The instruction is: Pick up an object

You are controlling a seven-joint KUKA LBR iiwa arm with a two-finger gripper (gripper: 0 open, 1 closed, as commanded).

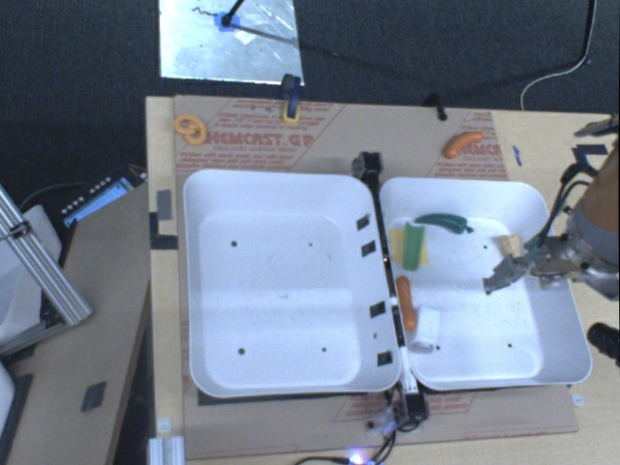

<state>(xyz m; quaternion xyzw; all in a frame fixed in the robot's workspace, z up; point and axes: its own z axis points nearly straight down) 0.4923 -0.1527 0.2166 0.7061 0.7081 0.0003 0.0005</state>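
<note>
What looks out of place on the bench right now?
Two items lie outside the bins on the cardboard: an orange sausage-shaped piece behind the right bin and a pretzel-like ring behind the left bin. Neither is in picking range.

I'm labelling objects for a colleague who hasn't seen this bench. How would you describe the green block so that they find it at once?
Look in the right bin, near its left wall. The green block lies there, below the dark green pepper and above the orange sausage. It alone is flat-sided and light green with a yellow edge.
</note>
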